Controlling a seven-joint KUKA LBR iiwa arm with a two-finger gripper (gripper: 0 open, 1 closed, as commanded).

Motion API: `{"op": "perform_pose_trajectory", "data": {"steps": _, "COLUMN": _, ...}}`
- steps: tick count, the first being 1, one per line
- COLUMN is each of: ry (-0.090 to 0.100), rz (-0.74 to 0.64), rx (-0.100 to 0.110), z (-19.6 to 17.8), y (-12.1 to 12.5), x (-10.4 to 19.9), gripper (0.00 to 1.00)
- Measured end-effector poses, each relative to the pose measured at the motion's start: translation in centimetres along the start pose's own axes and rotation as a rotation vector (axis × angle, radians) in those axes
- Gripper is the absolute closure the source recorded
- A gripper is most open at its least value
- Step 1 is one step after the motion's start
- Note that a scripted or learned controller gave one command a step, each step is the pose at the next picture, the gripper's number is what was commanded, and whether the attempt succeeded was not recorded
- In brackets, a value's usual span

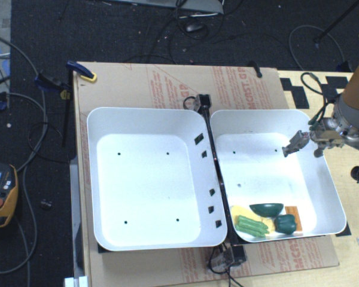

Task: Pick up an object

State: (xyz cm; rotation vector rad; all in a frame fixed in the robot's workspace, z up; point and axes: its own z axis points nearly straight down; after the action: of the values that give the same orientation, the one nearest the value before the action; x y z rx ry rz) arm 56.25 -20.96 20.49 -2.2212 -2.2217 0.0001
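Several small objects lie clustered in the near corner of the right bin point(251, 130): a dark green bowl-shaped piece point(267, 208), a light green ridged piece point(252, 226), a teal lump point(285, 223), an orange block point(294, 211) and a yellow flat piece point(242, 211). My gripper point(302, 150) hangs over the right bin's far right side, well away from the cluster. It is open, with nothing between its fingers point(293, 143).
The left bin point(102, 160) sits beside the right one, with a black divider strip point(212, 166) between them. Both rest on a cardboard sheet point(167, 82). Cables and a blue clamp point(81, 70) lie around the bench edges.
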Motion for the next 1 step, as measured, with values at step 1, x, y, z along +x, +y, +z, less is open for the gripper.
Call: {"op": "perform_pose_trajectory", "data": {"steps": 1, "ry": 0.003, "rz": -0.003, "rx": 0.006, "z": 11.99, "y": -5.02, "x": 6.59, "gripper": 0.0}}
